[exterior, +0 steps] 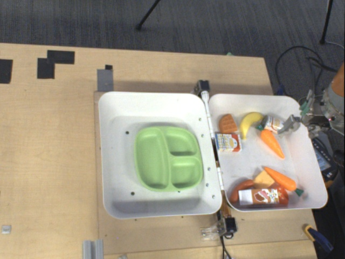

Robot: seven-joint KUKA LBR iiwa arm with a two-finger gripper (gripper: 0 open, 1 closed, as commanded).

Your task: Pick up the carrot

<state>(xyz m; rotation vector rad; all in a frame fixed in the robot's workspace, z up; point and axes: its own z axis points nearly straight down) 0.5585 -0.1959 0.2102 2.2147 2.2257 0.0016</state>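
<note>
Left bin (pixel 108 144), centre of frame: holds one green divided plate (pixel 168 158), three compartments, lying flat, nothing visible in it.

Right bin (pixel 307 144), right of frame: upper part holds a brown bread-like piece (pixel 228 123), a yellow banana (pixel 249 123) just beside it, a small carton (pixel 228 142) below the bread piece. Carrot (pixel 272 143) lying aslant right of centre, leafy end up near the banana tip, point toward lower right. Second carrot (pixel 281 179) in lower right corner, resting beside a yellow wedge (pixel 263 177) and above a red ketchup bottle (pixel 262 196) on its side.

Gripper (pixel 291 123) at upper right edge of the right bin, just beside the first carrot's top; cannot tell finger state.

Surface (pixel 48 161): light wood, black patches at upper left. Dark carpet (pixel 215 15) beyond, tripod legs (pixel 156 4) and cables (pixel 299 55) at top and right.
</note>
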